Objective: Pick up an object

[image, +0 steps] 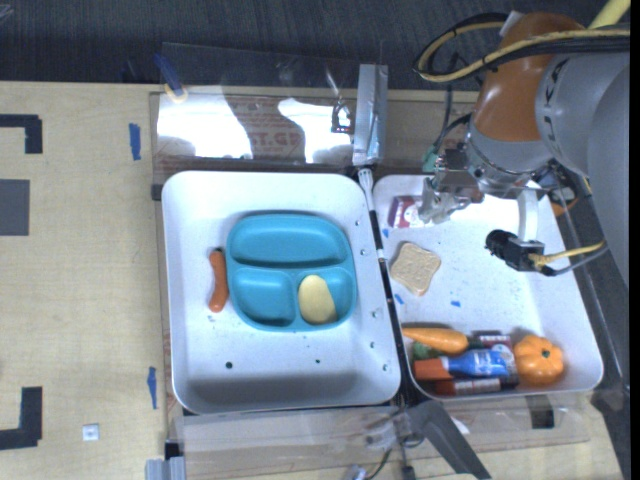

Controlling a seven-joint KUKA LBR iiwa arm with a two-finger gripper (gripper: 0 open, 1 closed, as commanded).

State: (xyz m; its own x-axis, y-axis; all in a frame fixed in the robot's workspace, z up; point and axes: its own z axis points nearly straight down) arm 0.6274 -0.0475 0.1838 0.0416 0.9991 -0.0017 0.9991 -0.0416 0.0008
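While the arm (560,88) hangs at upper right, its claw (440,204) sits low over the right bin (575,313), beside a small red packet (402,211) by the divider; whether it is apart or together I cannot tell. Risk: a descent there may strike the wall and miss. Bread (414,268) at centre has open floor around it; the pumpkin (539,359) and carrot (437,340) crowd the lower rim.

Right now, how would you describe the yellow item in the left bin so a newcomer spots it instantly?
Start at the left white bin, which holds a blue divided tray. In the tray's lower right compartment sits a pale yellow, egg-shaped item. Its only neighbour there is an orange sausage-shaped item, which lies outside the tray by its left edge.
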